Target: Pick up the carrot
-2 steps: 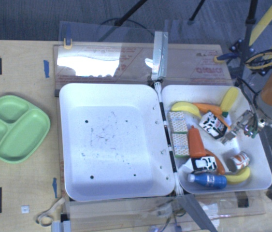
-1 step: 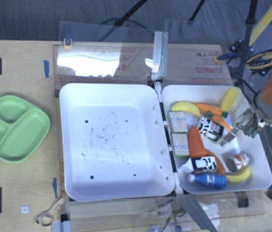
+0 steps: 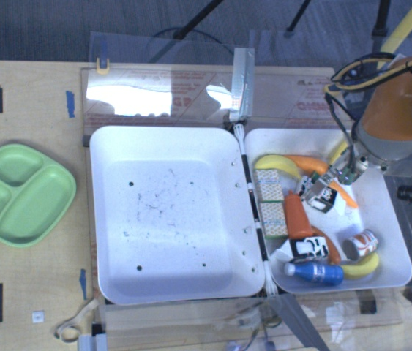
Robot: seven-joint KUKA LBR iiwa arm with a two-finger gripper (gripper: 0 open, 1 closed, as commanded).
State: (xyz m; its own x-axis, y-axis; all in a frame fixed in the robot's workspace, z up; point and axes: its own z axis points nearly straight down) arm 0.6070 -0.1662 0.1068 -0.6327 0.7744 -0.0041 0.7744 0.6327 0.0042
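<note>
Camera view runs, from its left, first to a green divided plate [image 3: 20, 194] lying on the wooden bench [image 3: 30, 93], well apart from the bins. Next comes the left white bin [image 3: 110, 152], with faint scuff marks on its floor. Beside it, touching along the middle seam, sits the right white bin [image 3: 396, 218], crowded with things. At its left wall lies a patterned sponge-like block [image 3: 271, 199], and above that a yellow banana [image 3: 278, 166]. The carrot [image 3: 309, 162] lies just right of that banana, near the bin's far side, its orange body partly covered by the gripper [image 3: 321, 191]. An orange-red bottle [image 3: 296, 215] lies below the gripper, and a blue bottle [image 3: 315, 271] rests along the near wall, touching a second banana [image 3: 361, 266], with a small can [image 3: 361, 242] just above it. The gripper hangs over the carrot's right end; whether its jaws are spread or pressed together cannot be told. The grey arm with its orange band [image 3: 392, 115] reaches in from the right.
</note>
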